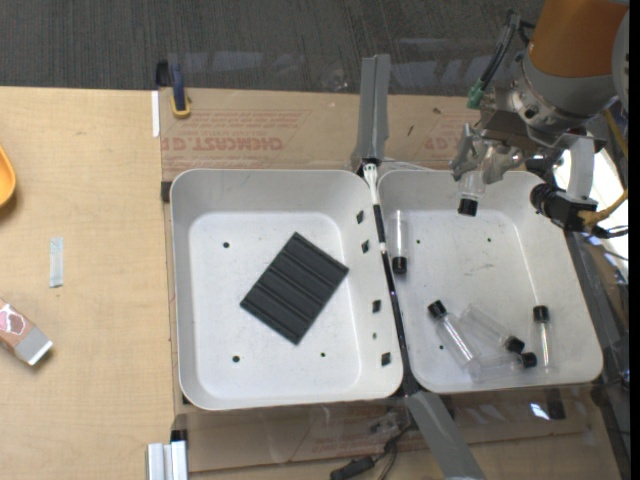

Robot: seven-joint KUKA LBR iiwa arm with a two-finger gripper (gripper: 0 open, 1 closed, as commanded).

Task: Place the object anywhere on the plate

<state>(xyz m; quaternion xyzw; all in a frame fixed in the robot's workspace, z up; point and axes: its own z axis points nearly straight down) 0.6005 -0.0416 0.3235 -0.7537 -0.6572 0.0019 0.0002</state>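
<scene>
In the left bin, a black plate; gripper grips a tube over the right bin.

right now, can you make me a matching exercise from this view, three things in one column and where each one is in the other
Things:
1. dark ribbed plate
2. clear tubes with black caps
3. gripper

Places:
A. above the right bin's far edge
B. lying flat in the left bin
C. on the floor of the right bin

Pairs: 1-B, 2-C, 3-A
</scene>
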